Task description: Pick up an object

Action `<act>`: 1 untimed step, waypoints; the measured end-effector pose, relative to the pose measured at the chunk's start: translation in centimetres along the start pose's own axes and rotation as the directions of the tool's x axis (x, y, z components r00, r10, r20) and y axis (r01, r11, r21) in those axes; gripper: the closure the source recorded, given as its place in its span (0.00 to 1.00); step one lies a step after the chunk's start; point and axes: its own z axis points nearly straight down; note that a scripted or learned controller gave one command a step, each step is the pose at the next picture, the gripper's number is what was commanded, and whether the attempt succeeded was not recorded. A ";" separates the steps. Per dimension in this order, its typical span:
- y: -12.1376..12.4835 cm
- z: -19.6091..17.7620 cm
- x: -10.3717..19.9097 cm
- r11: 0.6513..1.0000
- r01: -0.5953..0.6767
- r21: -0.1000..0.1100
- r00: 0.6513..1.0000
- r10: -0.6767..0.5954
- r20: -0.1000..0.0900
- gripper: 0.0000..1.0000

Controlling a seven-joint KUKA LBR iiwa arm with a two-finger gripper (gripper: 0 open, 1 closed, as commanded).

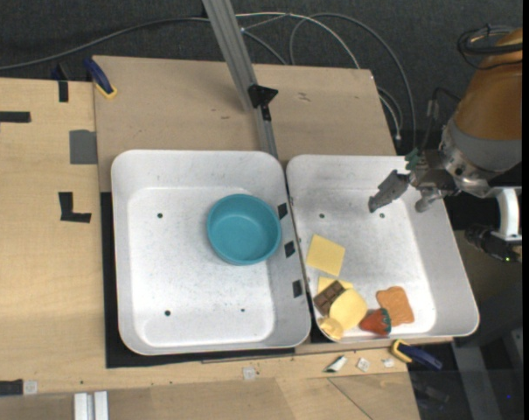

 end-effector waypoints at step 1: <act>0.0 0.0 0.0 1.000 0.000 0.000 1.000 0.000 0.000 0.00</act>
